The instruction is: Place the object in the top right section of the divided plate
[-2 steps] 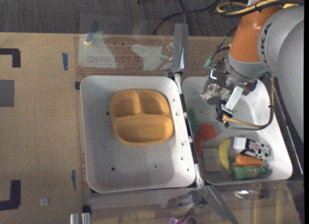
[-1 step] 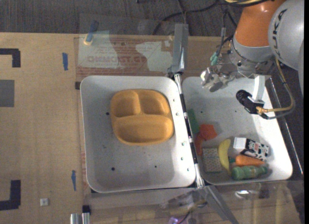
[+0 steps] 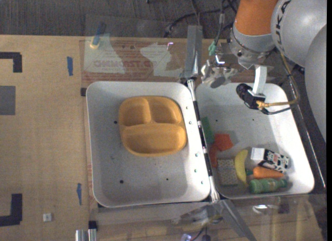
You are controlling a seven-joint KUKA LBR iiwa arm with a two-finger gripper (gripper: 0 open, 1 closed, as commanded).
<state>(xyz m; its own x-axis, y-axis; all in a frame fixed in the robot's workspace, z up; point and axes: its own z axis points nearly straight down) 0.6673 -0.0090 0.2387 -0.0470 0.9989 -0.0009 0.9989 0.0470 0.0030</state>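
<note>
Bench | divided plate (image 3: 152, 125) left bin, well apart from end effector (image 3: 217, 74) | finger state unclear

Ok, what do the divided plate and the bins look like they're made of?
Divided plate: likely molded plastic, matte yellow-orange; one uniform color, soft rounded ridges, no glare. Left bin and right bin: white, smooth, slightly satin, probably plastic or painted metal; thin rounded rims, with small dark holes or screws in the left one's floor. The look alone doesn't settle it.
</note>
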